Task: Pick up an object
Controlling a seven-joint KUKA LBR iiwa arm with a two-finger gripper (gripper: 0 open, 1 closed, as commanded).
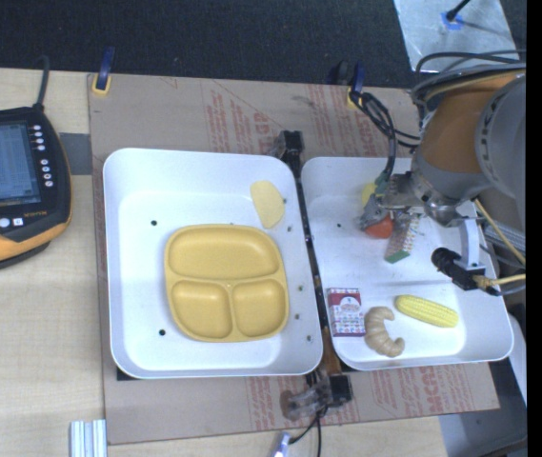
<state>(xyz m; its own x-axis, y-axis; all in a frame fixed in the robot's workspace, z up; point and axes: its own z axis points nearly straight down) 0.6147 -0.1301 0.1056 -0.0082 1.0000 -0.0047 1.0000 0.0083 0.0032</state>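
Obs., standing at the bench, nearest edge first.

Right bin, front strip: a croissant and a corn cob lie just beside each other, with a small red-and-white carton against the wall shared with the left bin. All three lie flat and loose, none stacked. This reads as a scatter of candidates for a generic pick rather than any arranged layout.

Left bin: a yellow divided plate sits about centre, upright. Behind it, toward the far right corner, a pale yellow chip-shaped piece lies on the bin floor, apart from the plate.

Far part of right bin: the gripper is down low over the bin's rear area, wrist and cabling above it. Directly at it are a small orange-red object and a striped, tilted piece, which I cannot identify. Whether either is between the fingers, or merely under or beside them, I cannot tell; the hardware hides the tips. Grip state: undetermined.

Judgement: the target is probably the orange-red object, since the end effector sits on or just above it. Corn, croissant and carton are well apart from the gripper, toward the front.

Off to the left on the bench: the teach pendant, not involved.
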